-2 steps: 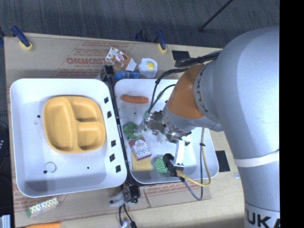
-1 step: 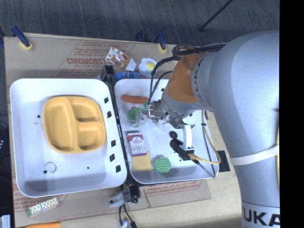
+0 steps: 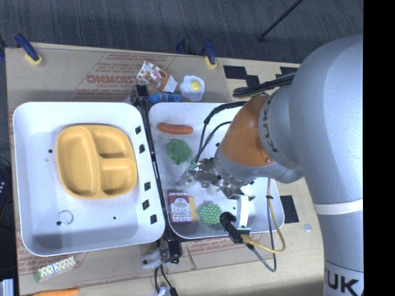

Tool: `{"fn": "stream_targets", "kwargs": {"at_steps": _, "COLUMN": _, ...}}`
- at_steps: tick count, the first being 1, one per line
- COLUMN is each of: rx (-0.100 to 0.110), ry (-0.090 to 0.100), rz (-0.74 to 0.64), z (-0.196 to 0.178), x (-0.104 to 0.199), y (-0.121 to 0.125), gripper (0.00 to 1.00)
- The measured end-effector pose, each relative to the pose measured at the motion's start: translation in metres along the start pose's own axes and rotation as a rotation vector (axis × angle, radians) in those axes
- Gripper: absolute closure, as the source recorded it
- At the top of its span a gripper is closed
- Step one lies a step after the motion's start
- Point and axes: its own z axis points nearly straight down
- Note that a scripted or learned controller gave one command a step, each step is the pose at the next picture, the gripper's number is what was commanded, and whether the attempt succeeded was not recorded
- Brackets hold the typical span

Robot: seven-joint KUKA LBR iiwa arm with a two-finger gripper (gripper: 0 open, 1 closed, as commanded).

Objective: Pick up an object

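Arm (image 3: 321, 122): a grey KUKA with an orange band reaches in from the right and bends low over the right bin (image 3: 279, 209).
Gripper (image 3: 196, 176): it hangs over the middle of the right bin, just beside a green leafy piece; whether the claw is spread or pressed together cannot be told from this angle, and nothing is seen between its fingers.
Leaf (image 3: 179, 151): dark green and crumpled, lying between the sausage and the gripper. It looks soft and light, likely to give under a pinch, so a grip across its bunched middle seems safest.
Sausage (image 3: 175, 128): orange-red, lying flat near the bin's far wall. It is probably smooth and round, so it may roll; the narrow width is the place to take it.
Box (image 3: 181, 208): a small red carton lying flat at the near wall. It looks stiff and would suit a grip across its short sides.
Ball (image 3: 210, 213): green and knobbly, just beside the box.
Left bin (image 3: 31, 165): it holds a yellow tray (image 3: 96, 161).
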Motion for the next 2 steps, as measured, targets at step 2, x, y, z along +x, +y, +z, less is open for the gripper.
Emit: {"fn": "stream_targets", "kwargs": {"at_steps": 2, "rx": -0.003, "ry": -0.001, "rz": -0.245, "z": -0.002, "x": 0.031, "y": 0.134, "gripper": 0.0}}
